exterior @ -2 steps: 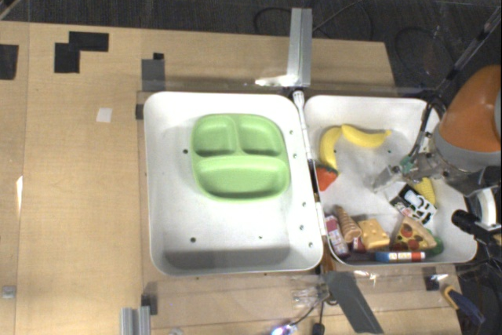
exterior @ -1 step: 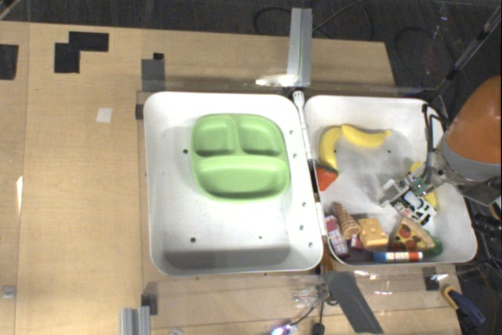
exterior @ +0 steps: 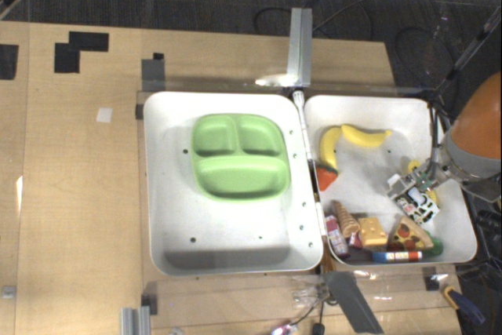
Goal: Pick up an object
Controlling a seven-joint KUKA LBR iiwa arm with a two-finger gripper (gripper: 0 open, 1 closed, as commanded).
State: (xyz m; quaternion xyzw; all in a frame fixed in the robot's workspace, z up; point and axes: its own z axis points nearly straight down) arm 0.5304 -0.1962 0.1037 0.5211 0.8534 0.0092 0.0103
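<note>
Banana (exterior: pixel 351 139) lies in the right bin (exterior: pixel 376 107), up-left of my gripper (exterior: pixel 413 188), long axis running left-right. I've got the gripper low at the bin's right side, just above the toy pile (exterior: pixel 392 235). Can't tell its state from here. Green tray (exterior: pixel 238 154) fills left bin.

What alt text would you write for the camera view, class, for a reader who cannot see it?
A robot arm's end effector reaches from the right into the right white bin, which holds a banana and a pile of small toy items along its near edge. The left white bin holds a green divided plate.
</note>
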